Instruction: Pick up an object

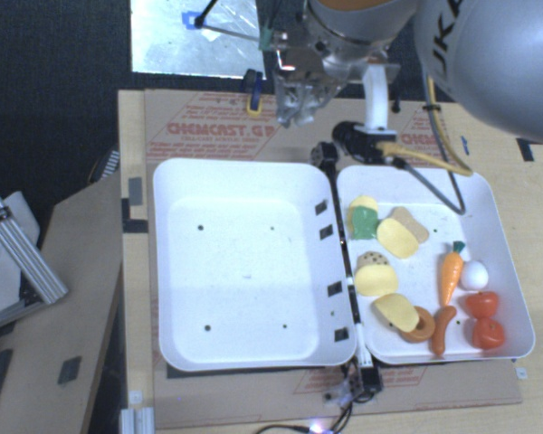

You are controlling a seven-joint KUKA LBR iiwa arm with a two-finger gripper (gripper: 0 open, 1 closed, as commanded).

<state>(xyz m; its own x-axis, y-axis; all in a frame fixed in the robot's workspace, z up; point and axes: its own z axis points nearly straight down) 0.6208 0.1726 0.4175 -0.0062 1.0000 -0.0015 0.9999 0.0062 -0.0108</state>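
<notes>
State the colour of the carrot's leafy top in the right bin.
Green, above an orange body; the carrot shows best in the camera view.

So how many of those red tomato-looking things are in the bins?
2. Both lie in the right bin, at its near right corner: one red tomato just below the white egg, the other red tomato right beneath it. Neither looks hidden.

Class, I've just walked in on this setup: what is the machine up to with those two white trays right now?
A grey arm reaches in from the right, its tool raised over the cardboard behind the bins, with nothing visibly between its fingers. The right bin holds toy food: a carrot, a white egg, two red tomatoes, a sausage and yellow pieces. No toy food lies in the left bin. No pick has landed yet.
</notes>
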